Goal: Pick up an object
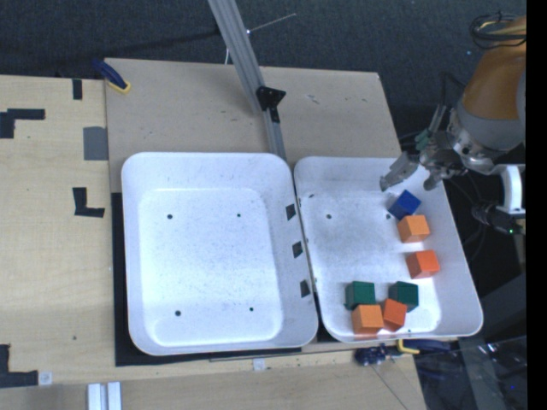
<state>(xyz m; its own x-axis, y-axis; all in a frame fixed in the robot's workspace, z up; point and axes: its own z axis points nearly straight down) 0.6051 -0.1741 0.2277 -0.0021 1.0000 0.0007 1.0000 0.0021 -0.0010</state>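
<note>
The right bin (pixel 342 229) holds several small blocks. A blue block (pixel 405 203) lies near its far right side, with an orange block (pixel 414 227) touching it on the near side and another orange block (pixel 422 263) further toward me. Two green blocks (pixel 361 293) (pixel 403 294) and two more orange ones (pixel 368 318) (pixel 394 313) cluster at the near edge. My gripper (pixel 414 178) hangs just beyond the blue block, over the bin's far right corner. It is open, with nothing between its fingers (pixel 393 176).
The left bin (pixel 205 254) sits beside the right one. A slanted metal pole (pixel 244 49) with a black clamp (pixel 270 98) crosses behind the bins. A blue and yellow tool (pixel 111 75) lies at the bench's back left, and another (pixel 385 353) by the right bin's near rim.
</note>
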